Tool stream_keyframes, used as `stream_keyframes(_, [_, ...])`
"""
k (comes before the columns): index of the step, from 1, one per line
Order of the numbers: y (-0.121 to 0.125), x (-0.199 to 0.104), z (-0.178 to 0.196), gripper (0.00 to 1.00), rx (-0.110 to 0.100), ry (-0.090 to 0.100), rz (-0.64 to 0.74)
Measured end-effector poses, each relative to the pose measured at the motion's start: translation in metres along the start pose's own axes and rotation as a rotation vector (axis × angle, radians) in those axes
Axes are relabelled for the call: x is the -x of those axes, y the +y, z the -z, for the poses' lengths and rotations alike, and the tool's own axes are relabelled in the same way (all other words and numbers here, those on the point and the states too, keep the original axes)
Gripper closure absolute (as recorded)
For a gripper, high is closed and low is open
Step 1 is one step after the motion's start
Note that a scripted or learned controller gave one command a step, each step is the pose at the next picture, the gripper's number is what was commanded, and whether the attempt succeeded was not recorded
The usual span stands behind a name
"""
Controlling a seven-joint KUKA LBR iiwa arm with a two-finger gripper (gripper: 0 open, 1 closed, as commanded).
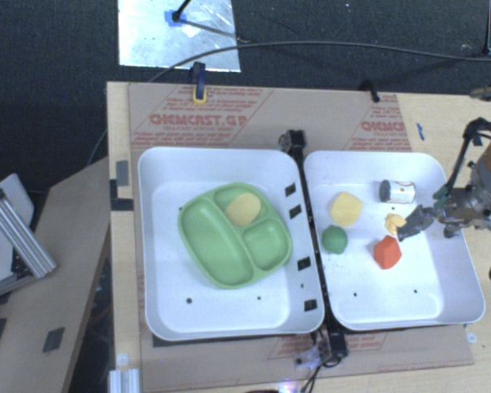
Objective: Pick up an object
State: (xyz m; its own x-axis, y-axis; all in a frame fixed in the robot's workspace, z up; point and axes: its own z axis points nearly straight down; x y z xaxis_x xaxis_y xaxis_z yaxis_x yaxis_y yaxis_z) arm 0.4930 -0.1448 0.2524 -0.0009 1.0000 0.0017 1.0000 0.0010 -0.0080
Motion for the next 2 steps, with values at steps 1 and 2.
stream_keyframes(1, [0.002, 0.0, 0.005, 0.0, 0.01, -0.002, 0.003])
stream_keyframes(2, [-0.003, -0.004, -0.056, 0.0, 0.005, -0.001, 0.001])
